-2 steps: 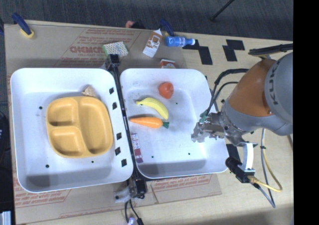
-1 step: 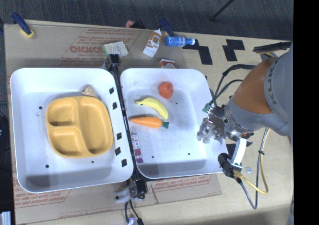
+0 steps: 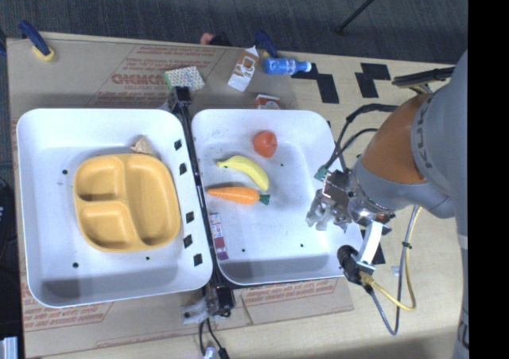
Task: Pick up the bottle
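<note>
A small blue bottle (image 3: 282, 66) lies on its side on the cardboard behind the right bin (image 3: 238, 262), outside both bins. My gripper (image 3: 326, 210) hangs low over the right rim of the right bin, well in front of the bottle and apart from it. The grey arm with its orange band (image 3: 398, 146) reaches in from the right. Nothing shows in the gripper.
The right bin holds a red tomato (image 3: 265, 143), a banana (image 3: 244, 170) and a carrot (image 3: 235, 194). A yellow divided plate (image 3: 126, 200) sits in the left bin (image 3: 40, 270). A small carton (image 3: 243, 71) and a green packet (image 3: 184, 77) lie near the bottle.
</note>
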Controlling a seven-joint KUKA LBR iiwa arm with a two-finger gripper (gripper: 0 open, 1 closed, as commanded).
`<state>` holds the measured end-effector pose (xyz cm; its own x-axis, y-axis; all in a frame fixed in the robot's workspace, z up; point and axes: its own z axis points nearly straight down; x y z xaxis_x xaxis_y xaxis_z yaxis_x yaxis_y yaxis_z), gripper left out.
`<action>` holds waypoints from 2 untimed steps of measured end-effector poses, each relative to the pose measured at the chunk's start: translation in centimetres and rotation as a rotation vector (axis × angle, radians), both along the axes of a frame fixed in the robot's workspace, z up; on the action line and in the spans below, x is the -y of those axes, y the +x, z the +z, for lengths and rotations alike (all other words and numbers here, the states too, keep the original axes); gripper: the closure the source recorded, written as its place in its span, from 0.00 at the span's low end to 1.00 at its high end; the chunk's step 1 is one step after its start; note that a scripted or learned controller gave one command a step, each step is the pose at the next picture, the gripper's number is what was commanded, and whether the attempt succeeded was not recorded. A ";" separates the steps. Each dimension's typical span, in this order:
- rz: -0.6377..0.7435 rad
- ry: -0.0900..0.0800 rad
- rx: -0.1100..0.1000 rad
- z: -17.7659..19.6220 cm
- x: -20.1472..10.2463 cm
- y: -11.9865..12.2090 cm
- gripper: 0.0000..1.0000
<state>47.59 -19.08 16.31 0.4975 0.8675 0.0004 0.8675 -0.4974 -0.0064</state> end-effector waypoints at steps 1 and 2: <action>0.398 0.002 0.002 -0.3 -2.1 0.0 1.00; 0.042 -0.002 0.002 0.4 1.2 0.0 1.00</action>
<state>47.58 -20.23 16.72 0.4606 0.8876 0.0000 0.8876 -0.4606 -0.0034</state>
